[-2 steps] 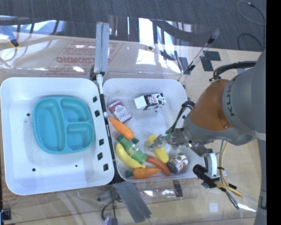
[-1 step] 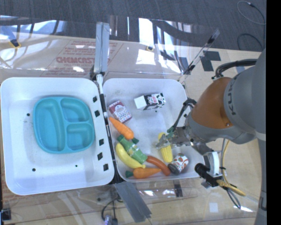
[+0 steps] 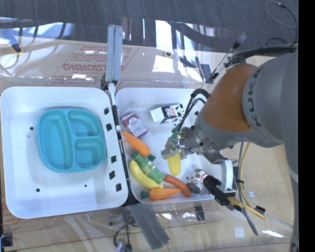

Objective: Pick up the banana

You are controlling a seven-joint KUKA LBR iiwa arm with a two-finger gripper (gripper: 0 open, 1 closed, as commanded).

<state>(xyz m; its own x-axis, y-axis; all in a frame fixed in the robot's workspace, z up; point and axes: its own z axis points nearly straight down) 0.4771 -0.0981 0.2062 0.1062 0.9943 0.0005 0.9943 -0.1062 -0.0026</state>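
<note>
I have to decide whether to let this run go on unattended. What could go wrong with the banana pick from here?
1. The gripper is right over the corn cob, not the banana, so it may grab the wrong item.
2. The banana lies under a green bottle, with carrots touching it; a grasp could catch those instead.
3. The banana is near the right bin's left wall, leaving little finger room.

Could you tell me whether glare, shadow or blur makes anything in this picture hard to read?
In the camera view, bright window reflections streak the clear panel behind the bins; the bins' white walls look nearly washed out; the banana and the blue tray read clearly; the gripper is dark and soft, its details hard to make out.
</note>
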